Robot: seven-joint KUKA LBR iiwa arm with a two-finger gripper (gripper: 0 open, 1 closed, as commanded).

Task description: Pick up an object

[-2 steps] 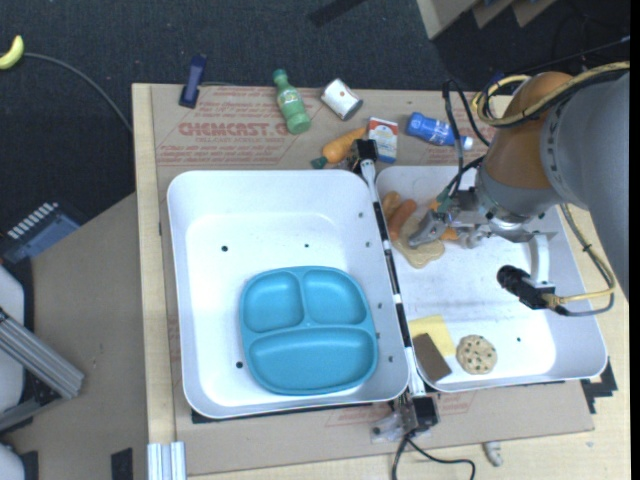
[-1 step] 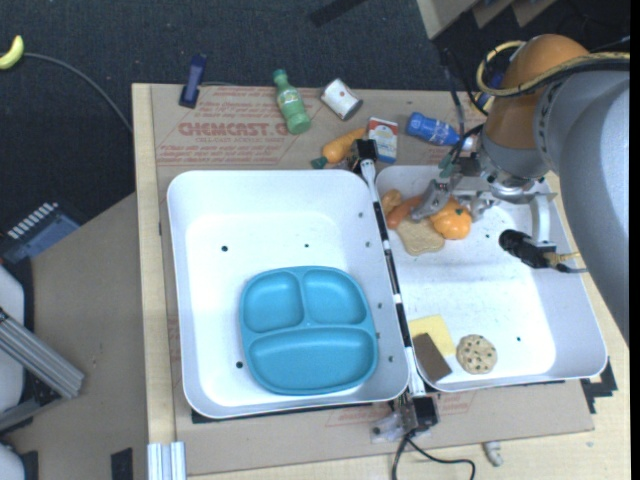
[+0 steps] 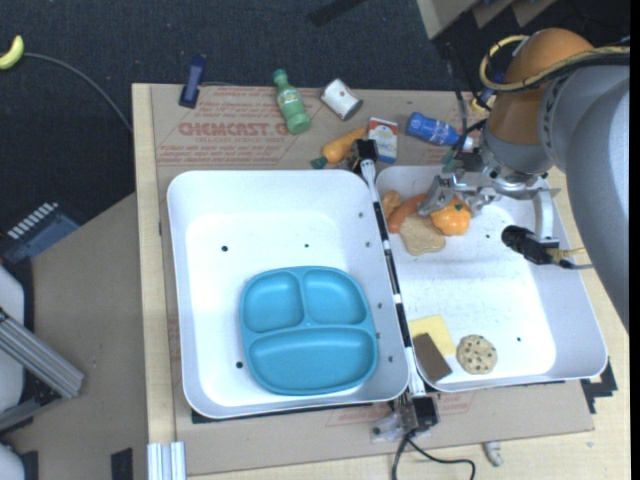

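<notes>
Orange toy at far end of right bin, under gripper.
Touching or just above it; cannot tell whether gripping. Blue tray in left bin.

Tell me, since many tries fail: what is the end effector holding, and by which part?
Cannot be told. The end effector sits down on the orange toy in the right bin, touching its top, but no grip shows.

i see a glossy blue plastic tray, matt white bins, and a rough-looking cookie.
</notes>
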